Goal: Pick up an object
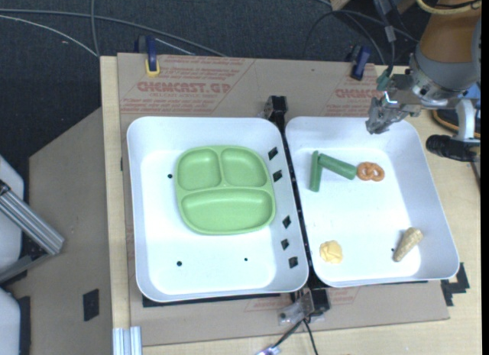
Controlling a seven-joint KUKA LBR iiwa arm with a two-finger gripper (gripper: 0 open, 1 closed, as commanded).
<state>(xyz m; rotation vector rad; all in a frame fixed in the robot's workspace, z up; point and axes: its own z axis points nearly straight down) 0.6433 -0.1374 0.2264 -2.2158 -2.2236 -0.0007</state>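
The right bin [428,193] holds a green L-shaped piece [327,167], a brown pretzel [370,171], a yellow lump [331,251] and a tan cone-like piece [407,244]. My gripper [380,121] hangs over the bin's far rim, above and a little right of the pretzel. I see nothing between its fingers. Their spacing is too small to make out.
The left bin [153,254] carries a green divided plate [225,189]. Black clips run down the seam between the bins [284,193]. Blue clamps [152,53] hold the cardboard base at the back. Cables lie on the dark floor behind.
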